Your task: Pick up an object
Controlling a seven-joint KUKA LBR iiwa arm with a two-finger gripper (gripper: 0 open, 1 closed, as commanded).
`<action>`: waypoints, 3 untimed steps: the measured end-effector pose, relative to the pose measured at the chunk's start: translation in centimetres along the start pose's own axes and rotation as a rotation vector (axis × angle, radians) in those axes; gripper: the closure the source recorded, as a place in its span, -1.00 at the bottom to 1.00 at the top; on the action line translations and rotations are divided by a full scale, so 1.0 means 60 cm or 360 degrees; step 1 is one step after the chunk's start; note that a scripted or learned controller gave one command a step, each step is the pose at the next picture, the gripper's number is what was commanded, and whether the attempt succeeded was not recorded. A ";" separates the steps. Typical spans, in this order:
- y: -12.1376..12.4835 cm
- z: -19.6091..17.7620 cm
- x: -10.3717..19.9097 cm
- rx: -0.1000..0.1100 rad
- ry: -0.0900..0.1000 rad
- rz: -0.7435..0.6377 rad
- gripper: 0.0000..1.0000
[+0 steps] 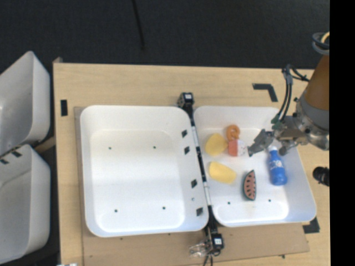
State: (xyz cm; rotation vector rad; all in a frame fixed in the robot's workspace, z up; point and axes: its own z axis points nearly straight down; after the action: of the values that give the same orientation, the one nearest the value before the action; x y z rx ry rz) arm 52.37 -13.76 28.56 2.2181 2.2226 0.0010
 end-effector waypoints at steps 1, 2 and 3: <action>0.088 0.168 0.059 0.0008 0.0001 -0.0006 -1.00; 0.006 0.308 -0.015 -0.0008 -0.0002 0.0010 -1.00; 0.015 0.280 -0.016 -0.0027 -0.0010 0.0011 1.00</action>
State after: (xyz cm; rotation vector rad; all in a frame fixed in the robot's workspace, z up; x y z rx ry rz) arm 53.30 -14.73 11.76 2.2142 2.2028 0.0131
